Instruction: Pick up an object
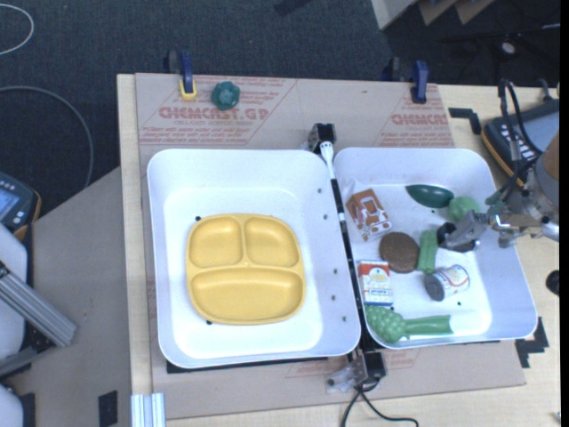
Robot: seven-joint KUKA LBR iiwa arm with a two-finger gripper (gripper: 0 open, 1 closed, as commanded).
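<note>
The right bin (pixel 507 292) holds several small objects. An orange-and-white packet (pixel 367 212) lies at its upper left, with a dark green leaf-shaped piece (pixel 429 195) and a pale green lump (pixel 462 208) further right. A brown round disc (pixel 401 251) sits mid-bin beside a green stick (pixel 428 249). Below them lie a grey-and-white item (pixel 444 281), a small red-and-white carton (pixel 377 283) and a green long-handled toy (pixel 409 326). My gripper (pixel 460 233) hangs low over the bin's right half, just right of the green stick and below the pale green lump.
The left bin (pixel 169 185) holds a yellow divided plate (pixel 245 267). A teal ball (pixel 226 93) rests on the cardboard behind the bins, near blue clamps (pixel 185 68). The arm (pixel 529 225) crosses the right bin's right rim.
</note>
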